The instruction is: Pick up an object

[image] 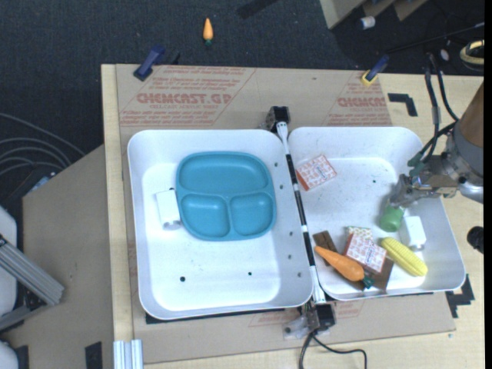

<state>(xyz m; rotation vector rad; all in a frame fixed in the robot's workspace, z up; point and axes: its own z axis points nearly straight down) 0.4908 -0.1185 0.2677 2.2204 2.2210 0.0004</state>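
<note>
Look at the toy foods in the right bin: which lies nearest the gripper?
The small green piece, just below the gripper; the corn and carrot lie farther off.

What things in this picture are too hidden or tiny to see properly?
- Pincer fingers: too blurred in the camera view to tell open from shut.
- Green object: partly covered by the pincer, shape unclear.
- Dark item: partly under the carrot.
- Print on the small card: too small to read.
</note>
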